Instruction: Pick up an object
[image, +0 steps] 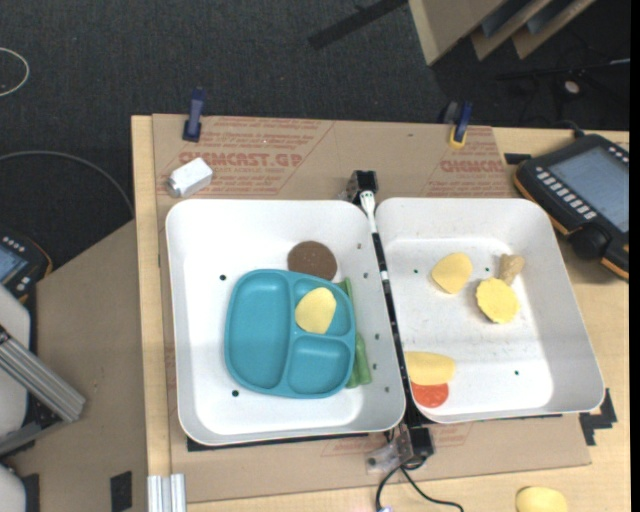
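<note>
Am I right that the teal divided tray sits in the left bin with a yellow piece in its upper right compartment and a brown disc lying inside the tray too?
Not quite. In the camera view the brown disc lies on the left bin floor just beyond the teal divided tray, not inside it. The yellow piece is in the upper right compartment, as you said.

We could not tell how the arm was posed at that moment. Nor could we tell the state of its gripper.
</note>
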